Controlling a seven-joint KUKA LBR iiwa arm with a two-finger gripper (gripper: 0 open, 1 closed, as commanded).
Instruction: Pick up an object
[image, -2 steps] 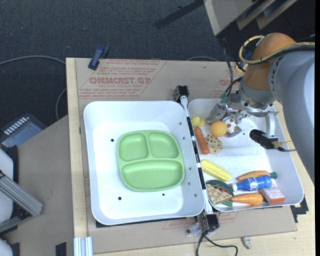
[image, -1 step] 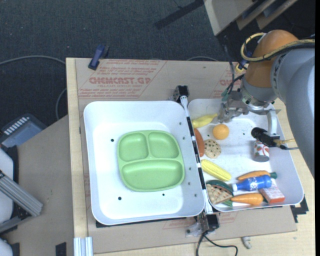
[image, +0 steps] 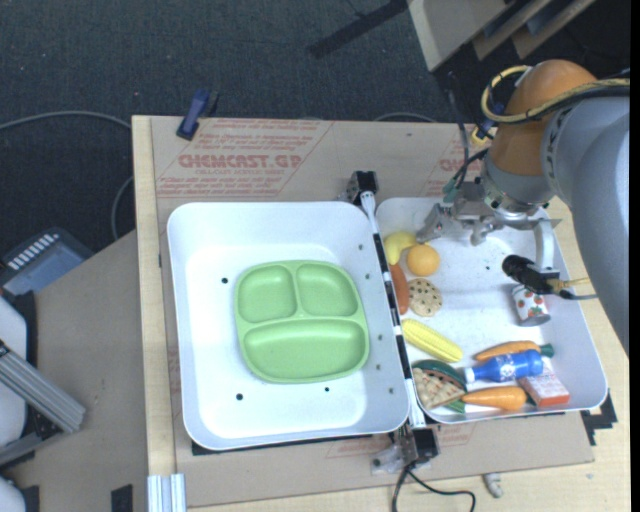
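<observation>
we see the orange ball (image: 424, 260) in the right bin (image: 590, 372) beside the cookie (image: 424, 297), the tool (image: 470, 222) hanging spread and empty just behind it, so we judge the approach needs a lowering onto it.

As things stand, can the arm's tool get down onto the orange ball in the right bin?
Probably yes. The tool hovers just above-right of the orange ball, whose top is uncovered; the yellow fruit and cookie crowd its sides, though.
</observation>
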